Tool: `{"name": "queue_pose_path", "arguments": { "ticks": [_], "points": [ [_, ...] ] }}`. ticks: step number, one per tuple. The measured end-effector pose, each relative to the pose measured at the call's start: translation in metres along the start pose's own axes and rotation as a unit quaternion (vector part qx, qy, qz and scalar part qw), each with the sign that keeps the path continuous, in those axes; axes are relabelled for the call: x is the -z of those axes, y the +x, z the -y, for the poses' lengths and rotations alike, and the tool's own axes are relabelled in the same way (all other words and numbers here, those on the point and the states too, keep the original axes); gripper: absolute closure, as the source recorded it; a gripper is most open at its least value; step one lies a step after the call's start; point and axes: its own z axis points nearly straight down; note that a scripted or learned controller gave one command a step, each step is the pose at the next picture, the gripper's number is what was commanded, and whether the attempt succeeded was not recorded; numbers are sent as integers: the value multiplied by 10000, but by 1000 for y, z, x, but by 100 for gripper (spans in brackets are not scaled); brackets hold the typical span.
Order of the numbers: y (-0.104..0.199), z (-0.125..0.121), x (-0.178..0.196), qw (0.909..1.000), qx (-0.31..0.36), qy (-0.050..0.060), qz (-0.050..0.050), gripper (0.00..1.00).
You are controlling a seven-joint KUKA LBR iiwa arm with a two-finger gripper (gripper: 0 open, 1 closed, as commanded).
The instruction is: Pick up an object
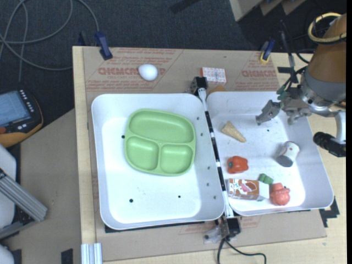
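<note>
As viewed from above at a slant: noted two white bins side by side on the bench (165, 59).

Located the arm (324, 70) entering from the right, with the gripper (269, 113) over the upper part of the right bin (308, 142). Cannot tell whether gripper open or closed; cannot confirm anything held. Found no contact between gripper and any item below it.

Recorded in the right bin:
- tan cone (234, 131), lying on its side, nearest the gripper, below and to its left, apart from it;
- grey-white cylinder (286, 153), tipped over, below the gripper towards the right wall;
- red pepper (237, 164), near the divider between the bins, under the cone;
- printed packet (243, 188), flat, at the lower left corner;
- green block (265, 178), just beside the packet's upper right;
- red toy (280, 194), at the lower edge, right of the packet.

Recorded in the left bin (148, 197): green divided plate (160, 142), upright, three compartments, set towards the upper middle.

Recorded on the bench beyond the bins: white egg (147, 71) and small patterned box (213, 74), well apart from each other.
</note>
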Motion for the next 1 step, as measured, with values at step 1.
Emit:
{"name": "queue_pose_path", "arguments": {
  "ticks": [1],
  "points": [
    [-61, 11, -39, 10000, -4, 7, 4, 0]
  ]
}}
